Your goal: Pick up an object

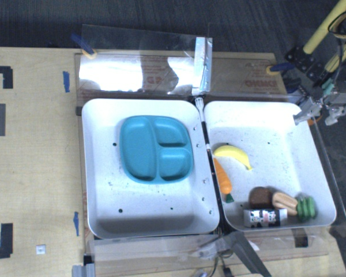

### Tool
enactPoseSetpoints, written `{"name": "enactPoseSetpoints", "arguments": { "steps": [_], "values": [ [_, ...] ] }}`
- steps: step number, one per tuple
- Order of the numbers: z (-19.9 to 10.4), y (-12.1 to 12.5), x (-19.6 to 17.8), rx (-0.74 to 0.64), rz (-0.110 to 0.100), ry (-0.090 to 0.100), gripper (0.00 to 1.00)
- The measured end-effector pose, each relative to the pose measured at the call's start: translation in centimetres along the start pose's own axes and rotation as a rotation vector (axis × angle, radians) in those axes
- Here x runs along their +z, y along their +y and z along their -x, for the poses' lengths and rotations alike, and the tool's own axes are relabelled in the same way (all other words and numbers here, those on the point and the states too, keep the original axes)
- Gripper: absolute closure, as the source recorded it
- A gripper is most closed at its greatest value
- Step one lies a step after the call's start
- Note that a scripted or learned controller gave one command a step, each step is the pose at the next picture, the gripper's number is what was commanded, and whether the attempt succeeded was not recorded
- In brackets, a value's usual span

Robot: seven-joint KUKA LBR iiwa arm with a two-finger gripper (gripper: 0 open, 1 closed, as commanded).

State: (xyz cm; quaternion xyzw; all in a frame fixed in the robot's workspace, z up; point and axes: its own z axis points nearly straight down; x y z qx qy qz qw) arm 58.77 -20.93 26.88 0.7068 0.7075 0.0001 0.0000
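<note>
Banana (233,155), carrot (222,178), bottle (266,216) and other small items: right bin (300,149). Blue divided plate (156,148): left bin (98,172). Hand (322,107): at right bin's far corner, finger state cannot be told.

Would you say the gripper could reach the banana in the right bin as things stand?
Probably yes. The banana lies alone on open bin floor, apart from the carrot below it, with nothing above it. The gripper sits at the right bin's upper right corner.
</note>
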Motion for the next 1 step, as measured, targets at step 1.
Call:
{"name": "enactPoseSetpoints", "arguments": {
  "steps": [1],
  "values": [
    [-5.94, 0.02, 12.94, -0.102, -0.011, 0.004, 0.00]
  ]
}}
